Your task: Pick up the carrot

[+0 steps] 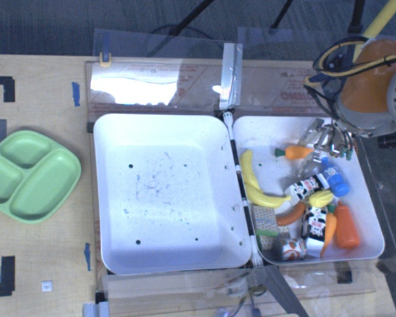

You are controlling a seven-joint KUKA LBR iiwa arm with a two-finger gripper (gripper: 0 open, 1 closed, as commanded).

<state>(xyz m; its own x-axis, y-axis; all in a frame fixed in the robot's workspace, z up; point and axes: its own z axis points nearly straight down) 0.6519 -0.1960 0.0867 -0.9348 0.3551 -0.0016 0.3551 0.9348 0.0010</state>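
A small orange carrot [296, 152] with a green tip on its left end lies in the upper middle of the right bin [373, 243]. My gripper [321, 145] hangs over the bin's upper right, right beside the carrot's right end and seemingly touching it. The metal parts of the gripper blur together above the carrot. The grey arm with its orange band [369, 88] comes in from the upper right.
The right bin also holds a yellow banana [253, 180], a blue-and-white bottle [331, 177], a fat orange piece [347, 230] and several small toys crowded at the lower right. The left bin [165, 190] is beside it. A green divided plate [30, 175] sits on the bench at far left.
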